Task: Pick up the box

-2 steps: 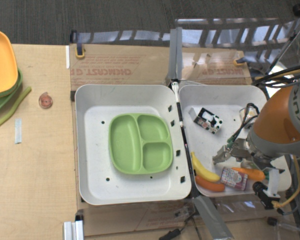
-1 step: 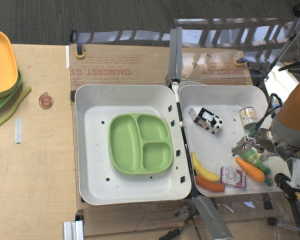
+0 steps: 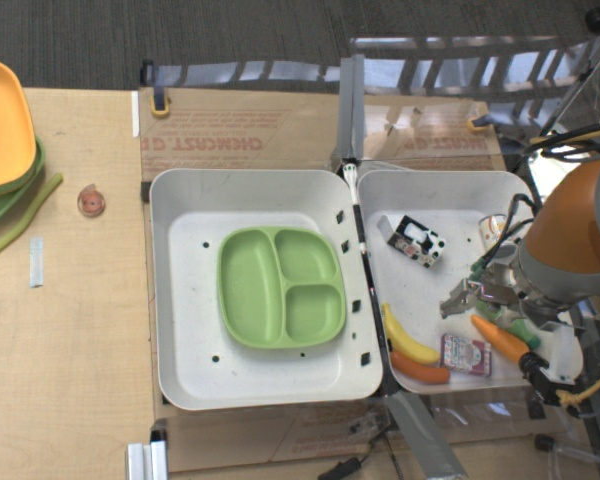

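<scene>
Two white bins sit side by side on the bench. The left bin (image 3: 180,368) holds a green divided plate (image 3: 282,286), lying flat near its middle.

The right bin (image 3: 440,183) holds several things. The box (image 3: 467,353), small and pinkish, lies flat at the near edge, just right of a yellow banana (image 3: 410,340). An orange-red piece (image 3: 418,370) lies touching the banana's near side. A carrot (image 3: 500,336) lies slantwise just right of the box, its far end under the arm. A black-and-white object (image 3: 416,241) lies toward the far left part of the bin, well apart from the box.

The arm (image 3: 570,233) reaches in from the right, orange band above the wrist. The gripper (image 3: 470,298) hangs low over the bin's right half, just beyond the box on its far side. Cannot tell from this angle how the jaws are set. Nothing is seen between them.

Left of the bins, on the bench: stacked orange and green plates (image 3: 2,148) at the far left edge, and a small pink object (image 3: 91,201).
</scene>
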Controlling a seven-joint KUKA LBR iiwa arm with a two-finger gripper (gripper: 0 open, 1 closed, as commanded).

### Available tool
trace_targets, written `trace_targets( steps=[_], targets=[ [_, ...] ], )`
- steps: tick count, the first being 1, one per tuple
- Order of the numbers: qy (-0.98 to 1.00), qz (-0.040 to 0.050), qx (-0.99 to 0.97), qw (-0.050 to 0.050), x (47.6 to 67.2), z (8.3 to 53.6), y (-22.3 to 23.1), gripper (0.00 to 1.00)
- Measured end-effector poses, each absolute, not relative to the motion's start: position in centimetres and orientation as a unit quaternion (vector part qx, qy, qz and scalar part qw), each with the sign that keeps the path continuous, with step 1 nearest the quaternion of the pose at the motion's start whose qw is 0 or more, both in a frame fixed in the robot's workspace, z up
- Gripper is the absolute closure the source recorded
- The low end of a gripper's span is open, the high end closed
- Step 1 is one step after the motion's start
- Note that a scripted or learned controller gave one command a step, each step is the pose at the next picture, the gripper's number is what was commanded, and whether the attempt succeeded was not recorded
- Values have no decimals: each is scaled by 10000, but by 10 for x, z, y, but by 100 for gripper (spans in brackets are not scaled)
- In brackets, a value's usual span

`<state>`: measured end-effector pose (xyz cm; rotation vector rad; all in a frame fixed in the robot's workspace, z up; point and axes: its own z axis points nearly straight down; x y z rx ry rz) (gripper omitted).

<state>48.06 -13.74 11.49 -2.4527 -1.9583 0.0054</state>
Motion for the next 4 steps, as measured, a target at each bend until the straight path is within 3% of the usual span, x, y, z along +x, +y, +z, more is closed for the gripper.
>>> trace_targets(
  steps=[4],
  targets=[
    [-6236, 16, -7818, 15, 481, 115, -138, 0]
  ],
)
